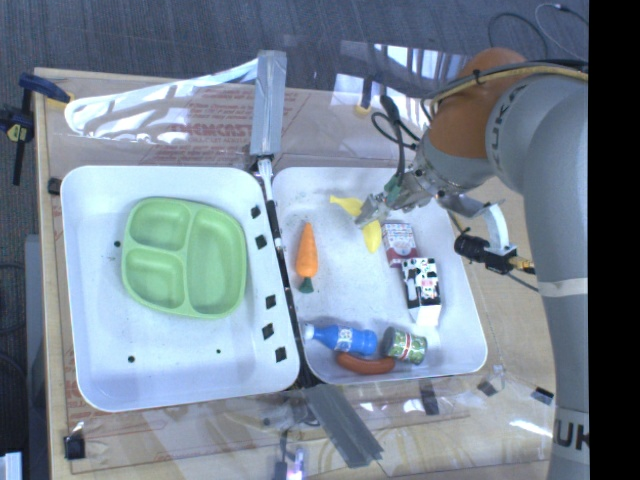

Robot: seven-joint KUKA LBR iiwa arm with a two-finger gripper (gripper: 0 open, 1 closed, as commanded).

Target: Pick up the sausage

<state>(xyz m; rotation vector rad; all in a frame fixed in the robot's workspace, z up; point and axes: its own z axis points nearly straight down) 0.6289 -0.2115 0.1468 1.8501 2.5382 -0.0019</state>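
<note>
Grey arm (545, 158), orange wrist band (470, 118), black cables.

Bright, even light from overhead fills the bench, and both white bins (100, 298) nearly wash out, their surfaces pale and grainy. Glare streaks the clear plastic sheet (150, 108) well to the left of the gripper (385, 203), and again on the film (400, 408) below it. Shadows are faint and short, close under the toys beneath the fingers. Everything looks a little soft; the labels on the small things are unreadable.
</note>
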